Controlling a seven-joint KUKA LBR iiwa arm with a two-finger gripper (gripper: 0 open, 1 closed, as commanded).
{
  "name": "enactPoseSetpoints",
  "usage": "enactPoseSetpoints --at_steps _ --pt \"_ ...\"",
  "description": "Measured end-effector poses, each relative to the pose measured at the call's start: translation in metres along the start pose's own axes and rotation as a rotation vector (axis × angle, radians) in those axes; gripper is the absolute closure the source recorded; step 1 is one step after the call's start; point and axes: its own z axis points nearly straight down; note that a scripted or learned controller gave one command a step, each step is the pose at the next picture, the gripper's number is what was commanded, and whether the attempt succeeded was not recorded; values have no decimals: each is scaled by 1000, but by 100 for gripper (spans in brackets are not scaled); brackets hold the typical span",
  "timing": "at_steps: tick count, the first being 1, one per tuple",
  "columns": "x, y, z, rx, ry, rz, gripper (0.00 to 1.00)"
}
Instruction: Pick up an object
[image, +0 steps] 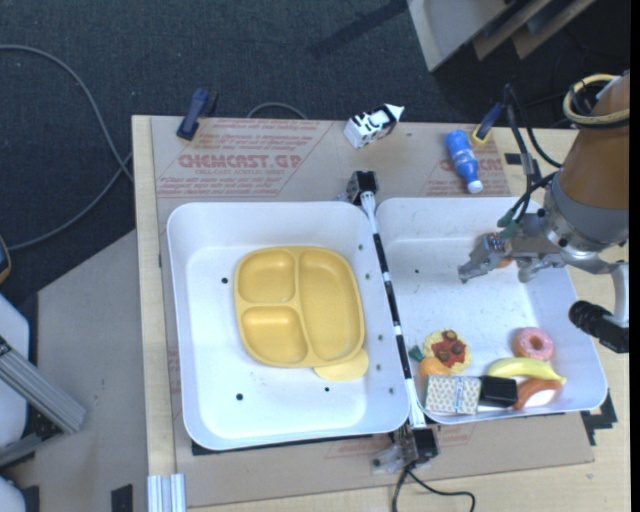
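Two white bins: side by side
claw (482, 258): fingers spread wide, holding nothing, over right white bin (590, 345)
pink-frosted toy doughnut (534, 344): below-right of claw
yellow sectioned plastic plate (298, 305): far left

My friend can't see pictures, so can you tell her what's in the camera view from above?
A robot gripper hangs over the right white bin, above toy food bunched in its near corner: a pink donut, a banana, a small pizza and a cracker. The left white bin holds a yellow divided plate.
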Motion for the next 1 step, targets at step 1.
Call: enactPoseSetpoints --at_steps 1 --pt "4 115 114 3 0 0 0"
